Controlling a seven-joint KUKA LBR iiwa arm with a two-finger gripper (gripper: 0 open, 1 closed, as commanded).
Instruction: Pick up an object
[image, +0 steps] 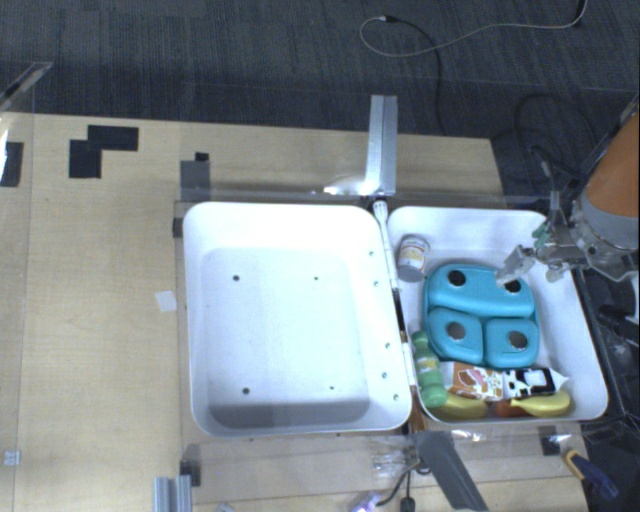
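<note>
The gripper (522, 262) hangs over the right bin (590, 345), just above the blue tray (480, 315); finger state unclear.

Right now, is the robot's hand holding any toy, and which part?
Nothing is held. The gripper hovers open over the blue toy's top right corner.

You are looking at a robotics lab or test cell, not a home. A pale plywood bench top (90, 330) carries black tape marks (100, 148) and two shallow white plastic bins (290, 225) held in place by bare metal brackets (383, 140). Dark grey carpet (250, 50) lies behind, with a thin loose cable (440, 45) across it. The grey arm with its orange band (615, 180) enters from the right.
</note>
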